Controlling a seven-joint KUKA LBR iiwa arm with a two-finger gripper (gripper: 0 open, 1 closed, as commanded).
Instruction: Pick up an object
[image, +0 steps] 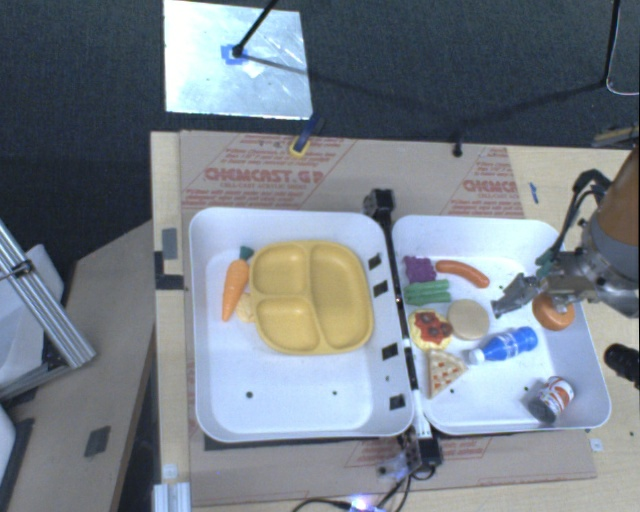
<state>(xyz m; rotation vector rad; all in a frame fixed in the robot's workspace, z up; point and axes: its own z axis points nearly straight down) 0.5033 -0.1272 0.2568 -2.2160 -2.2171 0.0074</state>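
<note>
The right bin (497, 402) holds several toy foods: purple grapes (420, 268), a red-orange sausage (462, 271), green beans (427, 292), a small round pizza (431, 327), a pizza slice (444, 370), a tan round bun (468, 320), a blue bottle (503, 346) lying on its side, an orange round piece (553, 313) and a small can (550, 398). My gripper (508, 298) hangs over the right half of this bin, just right of the bun and above the blue bottle. The wrist partly covers the orange piece. Nothing shows in the gripper's grasp.
The left bin (290, 405) carries a yellow divided plate (305, 297) with a carrot (234, 287) beside its left edge. A black divider (398, 310) runs between the bins. The arm enters from the right over the right bin's far corner.
</note>
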